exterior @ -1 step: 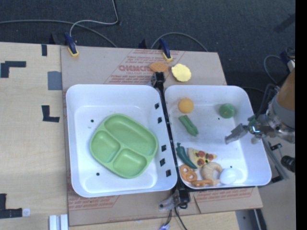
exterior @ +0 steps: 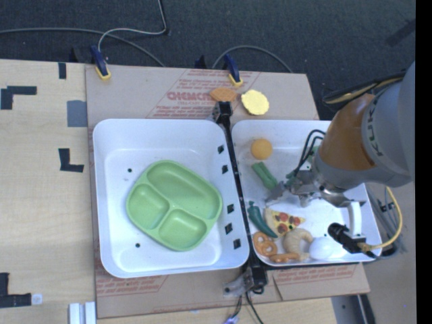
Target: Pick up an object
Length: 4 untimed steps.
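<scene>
The only writing I can find is red print on the cardboard sheet (exterior: 196, 100) under the 2 bins. It sits upside down to the camera and is too blurred for me to read, on the strip just above the left bin. More faint red print runs along the sheet's lower edge, equally unreadable. 2 blue clamps (exterior: 101, 63) pin the sheet's far edge.

My claw (exterior: 278, 193) is down in the right bin (exterior: 297, 128), near its middle, reaching toward the divider. Whether it is released or clenched I cannot tell, since my wrist and its dark cabling cover it. Nothing shows between my fingers.

The toys lie close around it. A green pickle-shaped piece (exterior: 264, 175) lies tilted just beside my claw, toward the upper left. An orange ball (exterior: 262, 148) sits above that, apart from it. Below my claw lies a pizza slice (exterior: 283, 219), pale yellow with red spots, and a dark green pepper-like piece (exterior: 259, 220) lies along its left side. A pretzel (exterior: 264, 246), brown and looped, sits in the bin's near corner, touching a tan lumpy piece (exterior: 297, 240). A white rounded thing (exterior: 322, 250) lies next to that.

The left bin (exterior: 108, 140) holds a light green plate (exterior: 174, 205) with 3 compartments. Outside the bins, a yellow round piece (exterior: 255, 102) and an orange cookie-like piece (exterior: 223, 94) rest on the cardboard.
</scene>
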Each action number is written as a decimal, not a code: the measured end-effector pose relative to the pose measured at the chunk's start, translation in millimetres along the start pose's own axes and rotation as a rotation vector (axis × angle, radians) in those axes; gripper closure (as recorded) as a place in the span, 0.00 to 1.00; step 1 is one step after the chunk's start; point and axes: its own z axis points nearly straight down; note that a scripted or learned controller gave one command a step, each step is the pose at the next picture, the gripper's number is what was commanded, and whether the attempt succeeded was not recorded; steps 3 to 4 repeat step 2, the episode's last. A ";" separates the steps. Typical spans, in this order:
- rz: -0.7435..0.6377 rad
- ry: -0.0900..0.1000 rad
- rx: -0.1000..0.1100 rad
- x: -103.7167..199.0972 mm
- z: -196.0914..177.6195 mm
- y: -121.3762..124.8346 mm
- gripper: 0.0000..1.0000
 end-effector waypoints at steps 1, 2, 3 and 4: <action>0.000 -0.002 -0.008 25.6 14.0 60.7 0.00; 0.000 -0.005 -0.008 24.7 4.4 60.6 1.00; 0.000 -0.005 -0.008 24.7 4.4 60.6 1.00; 0.000 -0.005 -0.008 24.7 4.4 60.6 1.00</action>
